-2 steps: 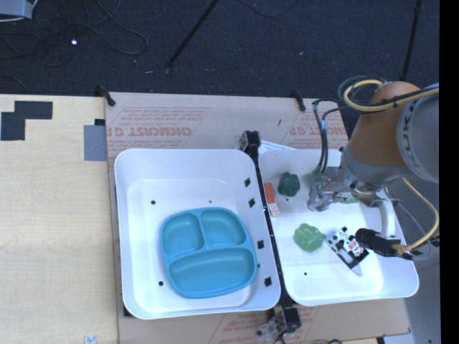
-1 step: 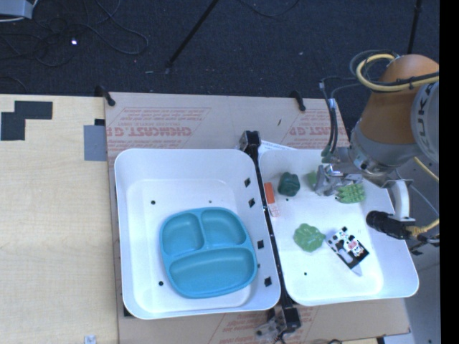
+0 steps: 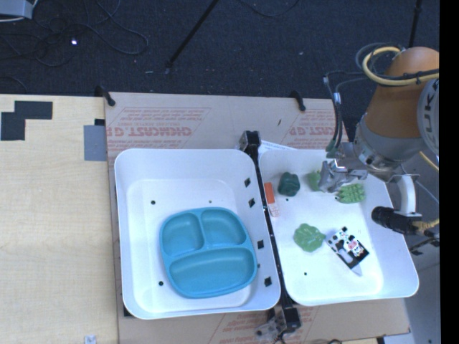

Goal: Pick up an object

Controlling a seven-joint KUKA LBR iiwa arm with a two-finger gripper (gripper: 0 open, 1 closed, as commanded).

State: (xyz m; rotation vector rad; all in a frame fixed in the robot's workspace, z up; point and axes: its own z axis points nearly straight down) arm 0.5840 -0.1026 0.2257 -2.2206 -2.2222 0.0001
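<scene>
On the bench (image 3: pixel 57 213) two white bins sit side by side on a sheet of printed cardboard (image 3: pixel 179 124). Left bin (image 3: pixel 136 170) holds a blue divided plate (image 3: pixel 208 253), lying flat toward its front right. Right bin (image 3: pixel 398 278) holds the loose items: a dark green lump (image 3: pixel 289 184) near the back left, a light green leafy piece (image 3: pixel 309 237) around the middle, and a black-and-white patterned item (image 3: pixel 348 247) just right of that piece, apart from it. A small orange strip (image 3: pixel 269 194) lies against the divider between the bins.

The arm (image 3: pixel 398 99) comes in from the right, its orange band above the wrist, and the jaws (image 3: pixel 332 177) hang low over the back of the right bin. Whether they stand open or closed cannot be told from this slant; the metal tip blurs into what lies under it. A small green piece (image 3: pixel 314 180) sits just left of the tip, touching or nearly so, and a pale green ridged toy (image 3: pixel 351 193) lies just right of it and slightly nearer the front. No item can be made out between the jaws. A black cylinder (image 3: pixel 391 219) juts over the bin's right rim, below the wrist.
</scene>
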